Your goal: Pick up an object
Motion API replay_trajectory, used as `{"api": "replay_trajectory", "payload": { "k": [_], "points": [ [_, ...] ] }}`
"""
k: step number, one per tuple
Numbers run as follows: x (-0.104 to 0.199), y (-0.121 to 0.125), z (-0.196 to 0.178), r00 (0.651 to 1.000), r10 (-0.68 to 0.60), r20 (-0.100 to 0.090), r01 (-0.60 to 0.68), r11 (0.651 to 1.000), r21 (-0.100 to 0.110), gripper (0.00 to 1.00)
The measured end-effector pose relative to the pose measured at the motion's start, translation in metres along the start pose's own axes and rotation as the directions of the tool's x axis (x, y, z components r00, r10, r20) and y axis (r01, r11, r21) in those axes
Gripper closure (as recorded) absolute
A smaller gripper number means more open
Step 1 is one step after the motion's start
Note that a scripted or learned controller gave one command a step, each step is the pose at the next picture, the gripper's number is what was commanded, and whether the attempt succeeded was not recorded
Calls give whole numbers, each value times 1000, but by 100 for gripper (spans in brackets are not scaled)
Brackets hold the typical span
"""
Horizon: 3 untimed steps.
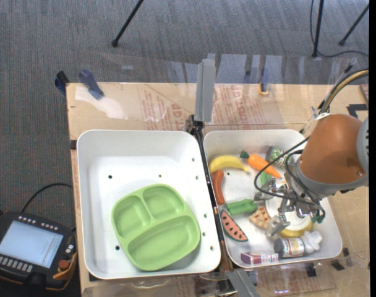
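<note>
Grey ribbed carpet runs all around the plywood bench (145, 107), with tripod legs poking in at 12 and 1 o'clock, cut off by the top edge. Down at 8 o'clock a handheld control pendant (28, 245) with a pale screen sits on the floor, partly cropped.

Left bin (94, 159) is smooth white plastic with rounded corners, and inside it lies a lime-green divided plate (154, 228), three compartments, matte finish, tucked toward the 5 o'clock corner.

Right bin (231, 138) is the busy one, full of toy food: a curved yellow banana (227, 163), an orange carrot (262, 164) just beside it, a reddish sausage-looking piece (219, 186), a green vegetable (242, 207), a waffle (260, 218) with a grid texture, and a watermelon slice (233, 226) at about 7 o'clock. A small can (291, 247) lies on its side near the front wall, with a flat little box (260, 258) next to it.

The gripper (286, 218) sits low over a white round thing and something yellow at 4 o'clock, but wires and the big orange wrist cover most of it. Honestly can't tell if it's clamped or loose, or grasping anything.
</note>
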State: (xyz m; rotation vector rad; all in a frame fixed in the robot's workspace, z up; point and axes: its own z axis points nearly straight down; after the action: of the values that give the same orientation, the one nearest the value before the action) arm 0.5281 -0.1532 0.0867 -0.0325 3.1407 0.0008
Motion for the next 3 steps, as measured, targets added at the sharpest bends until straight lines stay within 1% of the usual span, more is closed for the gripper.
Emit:
{"api": "replay_trajectory", "payload": {
  "k": [1, 2, 3],
  "points": [
    [-114, 43, 0, 1000, -16, -2, 16, 1000, -1, 0],
    [-115, 44, -10, 1000, -17, 3, 17, 1000, -2, 100],
    [-97, 50, -163, 1000, 20, 16, -20, 1000, 1, 100]
  ]
}}
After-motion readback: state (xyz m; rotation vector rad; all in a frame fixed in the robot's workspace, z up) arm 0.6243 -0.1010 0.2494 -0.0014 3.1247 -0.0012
